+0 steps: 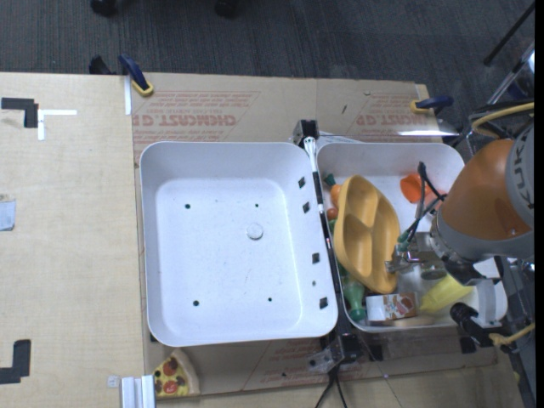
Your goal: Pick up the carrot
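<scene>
The gripper (406, 257) hangs low in the right bin (382, 153), against the yellow dish (365, 228). The carrot (411, 187) lies near the bin's far wall, apart from the gripper.

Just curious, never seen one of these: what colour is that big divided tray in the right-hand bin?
Yellow. The divided tray shows best in the camera view.

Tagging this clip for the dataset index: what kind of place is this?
Likely a robotics lab test bench, not a kitchen. Two white bins sit on cardboard sheet held by clamps; toy items like a yellow divided plate fill the right bin, and dark office carpet lies behind.
</scene>
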`<state>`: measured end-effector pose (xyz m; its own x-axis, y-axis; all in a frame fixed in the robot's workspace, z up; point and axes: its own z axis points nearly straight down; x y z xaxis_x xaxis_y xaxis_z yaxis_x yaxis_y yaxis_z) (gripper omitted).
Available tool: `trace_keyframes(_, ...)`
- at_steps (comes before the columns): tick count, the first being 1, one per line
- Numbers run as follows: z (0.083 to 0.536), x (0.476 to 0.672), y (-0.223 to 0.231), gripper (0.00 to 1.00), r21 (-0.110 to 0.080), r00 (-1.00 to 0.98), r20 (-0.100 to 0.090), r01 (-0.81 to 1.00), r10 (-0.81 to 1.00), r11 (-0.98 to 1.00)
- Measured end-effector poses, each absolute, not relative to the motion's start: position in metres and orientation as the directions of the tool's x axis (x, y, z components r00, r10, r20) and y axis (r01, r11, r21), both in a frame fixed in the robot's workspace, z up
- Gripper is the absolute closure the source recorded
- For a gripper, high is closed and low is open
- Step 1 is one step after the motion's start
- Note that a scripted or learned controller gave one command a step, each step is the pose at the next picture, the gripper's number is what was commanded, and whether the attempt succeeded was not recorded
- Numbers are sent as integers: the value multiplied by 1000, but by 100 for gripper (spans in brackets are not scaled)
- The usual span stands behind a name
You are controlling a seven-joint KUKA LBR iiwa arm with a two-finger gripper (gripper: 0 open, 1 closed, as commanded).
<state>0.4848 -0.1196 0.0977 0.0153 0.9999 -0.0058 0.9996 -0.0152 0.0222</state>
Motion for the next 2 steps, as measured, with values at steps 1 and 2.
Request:
trace_keyframes(1, 94, 526, -97, 100, 6, 94, -5, 996, 996, -94)
trace_keyframes(2, 95, 526, -101, 0, 9, 99, -11, 995, 995, -99)
